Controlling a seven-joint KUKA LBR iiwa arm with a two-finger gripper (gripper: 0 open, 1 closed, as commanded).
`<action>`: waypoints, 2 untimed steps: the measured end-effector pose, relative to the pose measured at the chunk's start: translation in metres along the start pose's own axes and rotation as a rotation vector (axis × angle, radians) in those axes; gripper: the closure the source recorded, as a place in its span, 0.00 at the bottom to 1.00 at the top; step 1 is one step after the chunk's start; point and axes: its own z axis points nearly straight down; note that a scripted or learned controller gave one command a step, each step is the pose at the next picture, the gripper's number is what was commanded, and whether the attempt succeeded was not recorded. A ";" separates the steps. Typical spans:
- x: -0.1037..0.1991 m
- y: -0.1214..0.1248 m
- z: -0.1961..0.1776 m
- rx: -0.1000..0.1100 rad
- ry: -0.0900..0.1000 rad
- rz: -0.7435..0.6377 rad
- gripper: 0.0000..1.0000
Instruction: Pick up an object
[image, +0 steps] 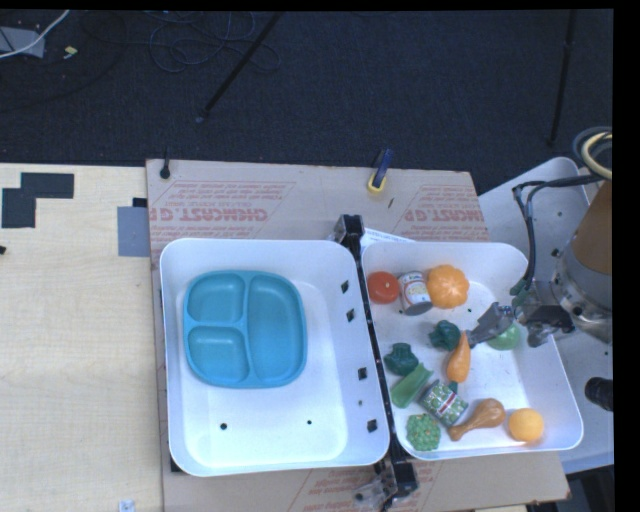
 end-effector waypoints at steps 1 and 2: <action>0.000 0.002 -0.005 -0.011 -0.002 -0.002 0.00; -0.002 0.002 0.059 -0.004 0.000 -0.002 0.00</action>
